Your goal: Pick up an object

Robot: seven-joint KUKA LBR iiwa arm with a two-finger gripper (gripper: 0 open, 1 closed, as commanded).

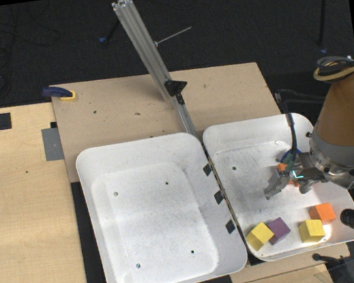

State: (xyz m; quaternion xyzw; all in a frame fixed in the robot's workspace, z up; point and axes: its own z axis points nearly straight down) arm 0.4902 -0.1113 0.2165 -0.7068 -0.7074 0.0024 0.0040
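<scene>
Sitting nearest in the right shallow white bin [249,140] are a yellow cube [259,234] touching a purple cube [278,228], another yellow cube [311,230] and an orange cube [323,212]. Farther back, the claw [287,179] hovers low, splayed wide, grasping nothing. Left white bin [100,159] lies alongside on the wooden desk [113,111].

The gripper [287,179] hangs low over the right bin [256,139]; beyond it, toward that bin's near edge, sit four blocks: yellow cube [259,235], purple block [279,228], second yellow cube [311,230], orange block [323,212].
</scene>
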